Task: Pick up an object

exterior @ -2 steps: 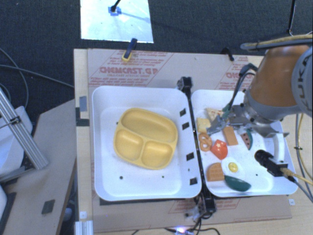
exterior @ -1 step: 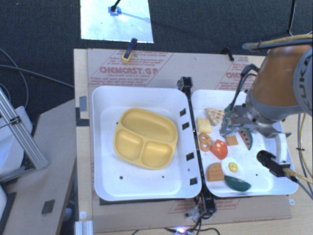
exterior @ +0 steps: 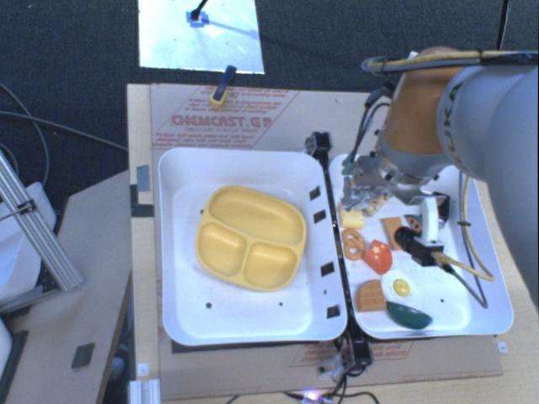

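Gripper (exterior: 360, 194) hangs low right of centre over toy food (exterior: 381, 255) in the right bin (exterior: 493, 314); finger spread unclear; it should centre on one piece before closing

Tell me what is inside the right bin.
The right bin holds small toy foods: a pretzel, a red piece, a fried egg, a dark green piece. The gripper and arm cover the bin's far part.

Arm's fingers (exterior: 364, 199) hang over toy foods in the right bin (exterior: 497, 310); yellow tray (exterior: 250, 236) left.
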`<state>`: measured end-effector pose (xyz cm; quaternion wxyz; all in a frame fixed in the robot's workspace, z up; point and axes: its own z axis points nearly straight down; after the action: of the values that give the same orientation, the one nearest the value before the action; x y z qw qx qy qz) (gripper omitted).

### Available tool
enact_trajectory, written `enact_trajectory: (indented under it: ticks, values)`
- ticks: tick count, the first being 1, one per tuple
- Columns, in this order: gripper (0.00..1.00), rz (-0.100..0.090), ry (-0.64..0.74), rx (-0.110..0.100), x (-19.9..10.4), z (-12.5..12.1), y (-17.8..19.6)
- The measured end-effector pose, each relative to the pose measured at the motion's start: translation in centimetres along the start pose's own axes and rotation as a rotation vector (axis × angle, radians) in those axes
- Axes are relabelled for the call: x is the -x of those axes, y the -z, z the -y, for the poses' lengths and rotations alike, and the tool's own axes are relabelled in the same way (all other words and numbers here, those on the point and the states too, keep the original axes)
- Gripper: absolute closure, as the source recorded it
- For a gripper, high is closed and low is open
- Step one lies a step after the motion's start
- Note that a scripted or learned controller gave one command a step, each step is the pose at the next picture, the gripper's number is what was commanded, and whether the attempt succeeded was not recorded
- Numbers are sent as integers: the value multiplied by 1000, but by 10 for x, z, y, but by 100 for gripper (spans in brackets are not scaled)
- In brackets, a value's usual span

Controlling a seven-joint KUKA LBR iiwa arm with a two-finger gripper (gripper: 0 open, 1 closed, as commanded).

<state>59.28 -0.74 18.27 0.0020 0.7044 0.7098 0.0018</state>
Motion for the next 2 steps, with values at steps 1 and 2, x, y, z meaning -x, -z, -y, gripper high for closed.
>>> enact_trajectory:
  ticks: [1,2]
  values:
    - [100,-2,-8,-11,-4,90,2]
    - [100,-1,-3,-1,-14,106,62]
